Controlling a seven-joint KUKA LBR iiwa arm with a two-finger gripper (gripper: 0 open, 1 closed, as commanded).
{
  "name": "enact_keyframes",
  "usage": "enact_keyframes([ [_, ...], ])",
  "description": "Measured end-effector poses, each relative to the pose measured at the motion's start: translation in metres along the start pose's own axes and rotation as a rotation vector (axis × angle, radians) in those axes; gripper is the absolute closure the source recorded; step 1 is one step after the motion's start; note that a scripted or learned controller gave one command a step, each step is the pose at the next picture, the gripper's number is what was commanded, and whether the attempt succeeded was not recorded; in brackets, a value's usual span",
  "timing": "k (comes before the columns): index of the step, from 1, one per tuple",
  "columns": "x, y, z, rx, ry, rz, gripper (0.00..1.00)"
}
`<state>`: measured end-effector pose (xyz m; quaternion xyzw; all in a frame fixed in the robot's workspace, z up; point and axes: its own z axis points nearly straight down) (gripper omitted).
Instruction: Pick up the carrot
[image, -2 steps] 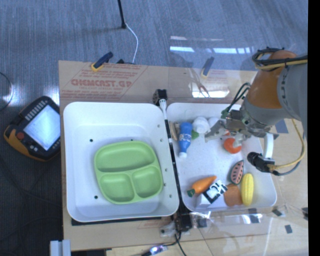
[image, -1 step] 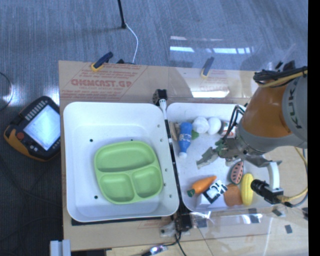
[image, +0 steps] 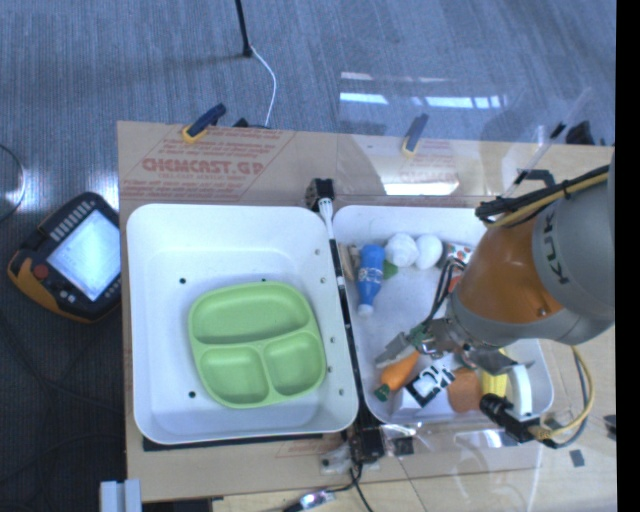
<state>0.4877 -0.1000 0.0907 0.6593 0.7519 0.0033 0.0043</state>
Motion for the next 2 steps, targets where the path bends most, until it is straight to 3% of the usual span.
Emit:
enact_keyframes([
  [1, 0.0, 0.001, -0.01, -0.002, -0.001, 0.001, 1.0],
  [2, 0.078, 0.008, -0.12, 0.013, 0.001, 0.385, 1.0],
])
